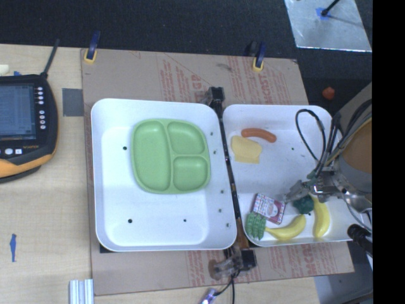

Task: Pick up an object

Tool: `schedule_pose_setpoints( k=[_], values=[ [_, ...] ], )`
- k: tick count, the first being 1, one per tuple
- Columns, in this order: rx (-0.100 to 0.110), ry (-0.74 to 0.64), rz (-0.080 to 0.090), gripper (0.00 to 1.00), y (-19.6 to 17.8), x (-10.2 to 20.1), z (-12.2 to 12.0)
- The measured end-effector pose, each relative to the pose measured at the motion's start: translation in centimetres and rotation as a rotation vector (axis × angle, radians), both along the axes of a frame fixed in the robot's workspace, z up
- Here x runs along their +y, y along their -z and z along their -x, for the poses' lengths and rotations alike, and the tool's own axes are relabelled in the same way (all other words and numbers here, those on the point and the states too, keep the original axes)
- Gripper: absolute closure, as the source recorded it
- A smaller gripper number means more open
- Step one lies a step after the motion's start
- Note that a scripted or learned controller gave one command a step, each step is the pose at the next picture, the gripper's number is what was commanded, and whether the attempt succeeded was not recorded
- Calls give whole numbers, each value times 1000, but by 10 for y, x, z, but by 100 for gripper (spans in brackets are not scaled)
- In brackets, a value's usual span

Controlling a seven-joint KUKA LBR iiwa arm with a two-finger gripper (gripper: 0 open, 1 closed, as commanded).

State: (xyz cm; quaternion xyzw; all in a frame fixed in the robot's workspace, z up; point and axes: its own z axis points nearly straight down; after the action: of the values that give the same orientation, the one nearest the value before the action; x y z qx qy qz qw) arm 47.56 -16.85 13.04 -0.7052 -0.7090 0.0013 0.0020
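The gripper (308,195) hangs low over the near right corner of the right white bin (278,114), its fingers slightly spread around a small dark green object (304,204), though whether they grip it I cannot tell. Just right of it lies a yellow plastic banana (321,219), long axis running near to far. Another curved yellow banana (286,228) lies nearer left, beside a red-and-white packet (267,208).

left of bins: teach pendant (22,126), dark screen, orange rim, on the wooden bench (44,233)
under bins: cardboard sheet (190,75)
back edge: two clamps (92,46) (257,56)
top right: grey sheet (326,14) on dark floor
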Motion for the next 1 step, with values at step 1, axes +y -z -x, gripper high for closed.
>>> schedule_pose_setpoints(
  k=[1],
  values=[
    [-6, 0, 4, 0, 37, 3, -27]
  ],
)
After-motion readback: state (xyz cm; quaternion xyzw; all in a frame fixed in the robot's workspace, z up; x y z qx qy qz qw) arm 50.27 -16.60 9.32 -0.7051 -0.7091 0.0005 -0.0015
